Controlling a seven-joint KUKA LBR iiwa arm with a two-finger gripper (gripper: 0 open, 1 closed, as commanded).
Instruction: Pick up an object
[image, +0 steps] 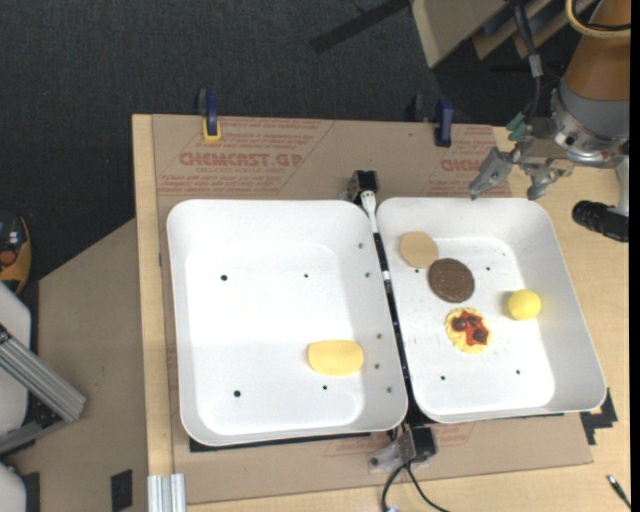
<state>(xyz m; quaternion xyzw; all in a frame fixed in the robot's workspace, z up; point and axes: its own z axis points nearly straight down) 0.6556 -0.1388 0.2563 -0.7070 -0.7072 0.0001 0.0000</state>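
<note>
Cookie (451, 280) lies well below spread fingers (487, 178)

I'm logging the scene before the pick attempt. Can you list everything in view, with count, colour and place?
Bins: two, white, side by side on the bench.
Oval piece: one, yellow, left bin, lower right part.
Tan disc: one, right bin, upper left.
Brown disc: one, dark brown, right bin, just below the tan disc.
Ball: one, yellow, right bin, right of centre.
Flat piece: one, yellow with red and dark topping, right bin, centre.
Clamps: two, blue, board's far edge.
Gripper: one, grey, jaws open, above the right bin's far rim.
</note>
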